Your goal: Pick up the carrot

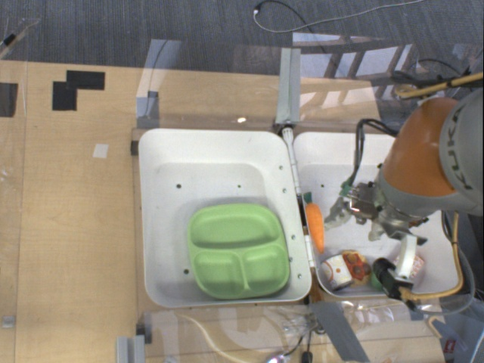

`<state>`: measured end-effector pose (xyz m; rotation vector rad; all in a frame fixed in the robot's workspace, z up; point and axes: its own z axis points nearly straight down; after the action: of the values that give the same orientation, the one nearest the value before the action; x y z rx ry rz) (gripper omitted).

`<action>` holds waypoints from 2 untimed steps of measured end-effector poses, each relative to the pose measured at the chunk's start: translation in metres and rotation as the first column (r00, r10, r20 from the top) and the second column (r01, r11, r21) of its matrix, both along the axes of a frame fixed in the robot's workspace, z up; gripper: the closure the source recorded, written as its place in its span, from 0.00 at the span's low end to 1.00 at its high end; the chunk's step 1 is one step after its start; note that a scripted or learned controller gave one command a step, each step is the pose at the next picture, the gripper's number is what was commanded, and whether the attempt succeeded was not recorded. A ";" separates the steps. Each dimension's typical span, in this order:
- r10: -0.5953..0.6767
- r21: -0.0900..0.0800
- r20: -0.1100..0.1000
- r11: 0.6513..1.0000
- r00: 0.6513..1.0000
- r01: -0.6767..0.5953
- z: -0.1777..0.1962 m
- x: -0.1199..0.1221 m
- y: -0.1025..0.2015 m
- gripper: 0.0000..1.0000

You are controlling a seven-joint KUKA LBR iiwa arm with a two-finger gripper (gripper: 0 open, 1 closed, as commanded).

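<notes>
One carrot (314, 228), two bins (162, 195), one green tray (238, 249)

Two bins side by side on desk (68, 225), center-right of frame. Left bin (162, 165) holds divided tray (238, 249), lower-middle. Right bin (321, 157): carrot (315, 228) along its left wall; tool (355, 206) just right of carrot; small items (344, 268) at bottom.

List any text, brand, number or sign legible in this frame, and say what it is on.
"KU": dark letters, cut off by the frame edge, on the grey casing of the arm above its orange band.
Can in the right bin, below the carrot: printed label, too small and blurred to read.
Nothing else is legible.
</notes>
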<state>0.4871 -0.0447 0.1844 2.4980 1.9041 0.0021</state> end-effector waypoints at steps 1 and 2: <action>0.038 0.000 0.001 0.999 0.999 -0.038 0.000 0.027 0.045 0.00; 0.018 0.001 0.000 1.000 1.000 -0.018 0.000 0.022 0.049 0.00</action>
<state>0.5089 0.0045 0.1839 2.4816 1.9266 0.0022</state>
